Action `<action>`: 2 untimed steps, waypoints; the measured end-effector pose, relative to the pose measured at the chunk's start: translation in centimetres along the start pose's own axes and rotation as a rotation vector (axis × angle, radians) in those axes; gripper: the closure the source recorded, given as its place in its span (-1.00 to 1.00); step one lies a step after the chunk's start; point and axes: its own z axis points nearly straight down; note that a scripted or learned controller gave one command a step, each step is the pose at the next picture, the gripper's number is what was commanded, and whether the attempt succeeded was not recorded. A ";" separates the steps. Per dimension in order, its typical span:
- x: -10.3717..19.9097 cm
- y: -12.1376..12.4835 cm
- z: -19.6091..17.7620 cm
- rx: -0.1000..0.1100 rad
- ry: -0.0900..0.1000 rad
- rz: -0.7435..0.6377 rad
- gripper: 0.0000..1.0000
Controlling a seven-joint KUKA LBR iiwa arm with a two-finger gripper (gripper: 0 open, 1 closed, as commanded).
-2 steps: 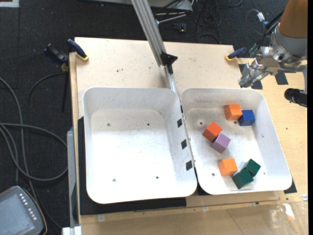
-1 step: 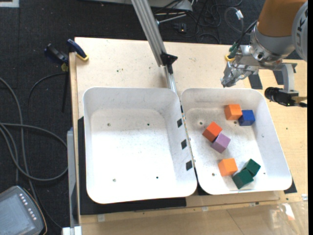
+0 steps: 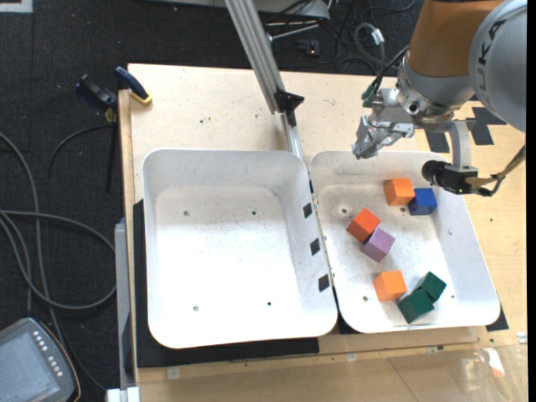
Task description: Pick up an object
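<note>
Green blocks (image 3: 421, 296), touching: risk of a pinched pair or slipped grasp. Claw (image 3: 366, 149), fingers' state indeterminable, hangs over right bin (image 3: 477, 258) far rim, apart from blocks.

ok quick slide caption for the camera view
Gripper hovers over the right bin's far rim, with seven colored blocks lying inside.

blue-and-yellow clamp (image 3: 115, 90) on the bench's (image 3: 209, 107) corner, grey handheld screen (image 3: 29, 367) on the dark floor
</note>
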 end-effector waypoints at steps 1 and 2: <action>4.8 0.2 0.4 -0.001 0.000 -0.001 1.00; 9.2 -0.1 3.0 0.002 0.000 0.000 1.00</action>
